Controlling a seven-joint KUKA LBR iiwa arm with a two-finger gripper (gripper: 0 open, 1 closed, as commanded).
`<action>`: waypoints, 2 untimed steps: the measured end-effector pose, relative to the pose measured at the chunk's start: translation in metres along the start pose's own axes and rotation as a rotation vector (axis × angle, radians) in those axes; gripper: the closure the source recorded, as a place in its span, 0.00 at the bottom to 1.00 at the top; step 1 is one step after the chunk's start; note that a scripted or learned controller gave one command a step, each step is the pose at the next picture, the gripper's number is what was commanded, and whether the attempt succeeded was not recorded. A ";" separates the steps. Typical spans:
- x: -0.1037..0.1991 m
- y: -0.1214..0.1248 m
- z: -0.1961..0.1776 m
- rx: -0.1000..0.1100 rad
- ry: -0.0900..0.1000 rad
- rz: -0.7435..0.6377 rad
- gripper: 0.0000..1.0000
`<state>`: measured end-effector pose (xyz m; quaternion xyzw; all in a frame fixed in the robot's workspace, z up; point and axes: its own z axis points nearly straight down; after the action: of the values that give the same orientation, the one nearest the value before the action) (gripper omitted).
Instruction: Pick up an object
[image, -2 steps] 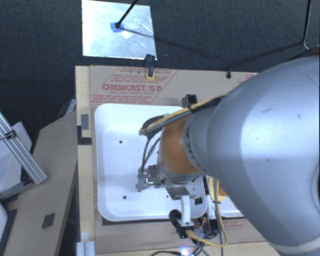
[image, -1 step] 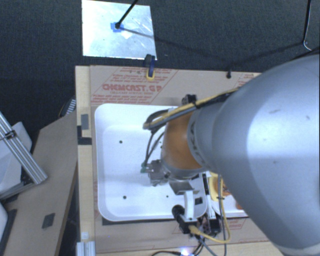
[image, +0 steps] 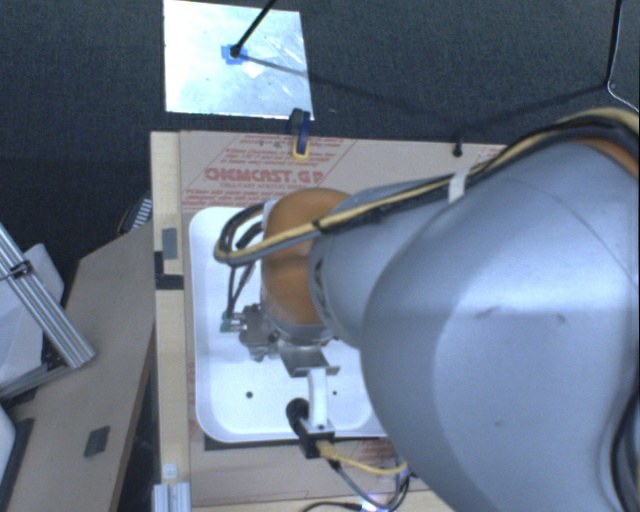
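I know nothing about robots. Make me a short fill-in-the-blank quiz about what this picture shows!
1. The band above the arm's wrist is coloured ____.
2. The bin under the arm is coloured ____.
3. The cables running along the top of the arm are yellow and ____.
4. The arm enters the picture from the ____ side.

Missing words: orange; white; black; right

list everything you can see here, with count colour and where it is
bin: 1, white, centre-left, mostly covered by the arm
board: 1, tan with red print, under and behind the bin
clip: 1, blue and yellow, on the board's far edge
sheet: 1, shiny silver, top, beyond the board
rail: 1, silver metal, left edge
cables: several, black and yellow, along the arm
arm: 1, grey with orange band, from the right over the bin
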<state>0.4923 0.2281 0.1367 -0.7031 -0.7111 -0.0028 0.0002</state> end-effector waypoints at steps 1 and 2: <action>0.007 0.047 -0.144 -0.014 0.003 0.006 1.00; 0.007 0.051 -0.367 -0.015 0.005 0.006 1.00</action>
<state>0.5417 0.2338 0.5034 -0.7052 -0.7090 -0.0098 -0.0036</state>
